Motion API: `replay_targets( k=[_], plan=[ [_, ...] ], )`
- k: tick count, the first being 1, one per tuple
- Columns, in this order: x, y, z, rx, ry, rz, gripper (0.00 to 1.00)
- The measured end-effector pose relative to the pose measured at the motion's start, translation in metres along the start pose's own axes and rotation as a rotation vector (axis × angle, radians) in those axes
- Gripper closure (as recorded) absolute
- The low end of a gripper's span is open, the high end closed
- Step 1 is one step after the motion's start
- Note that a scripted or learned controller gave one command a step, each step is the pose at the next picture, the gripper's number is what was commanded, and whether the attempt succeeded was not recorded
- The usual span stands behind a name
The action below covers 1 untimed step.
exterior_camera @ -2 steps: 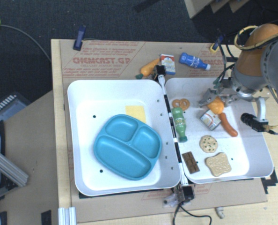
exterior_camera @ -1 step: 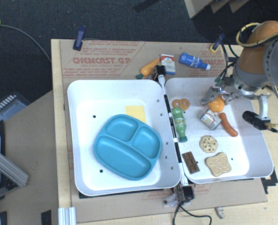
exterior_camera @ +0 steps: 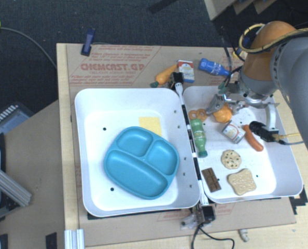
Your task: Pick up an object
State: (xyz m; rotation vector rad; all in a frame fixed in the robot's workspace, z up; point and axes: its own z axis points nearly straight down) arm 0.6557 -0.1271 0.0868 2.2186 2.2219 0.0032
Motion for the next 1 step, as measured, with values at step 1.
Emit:
replay_targets(
  k=[1],
  plan=[
    [0.0739,-0.0556,-0.0986,0.002,0.001,0.000,1.00]
  ],
)
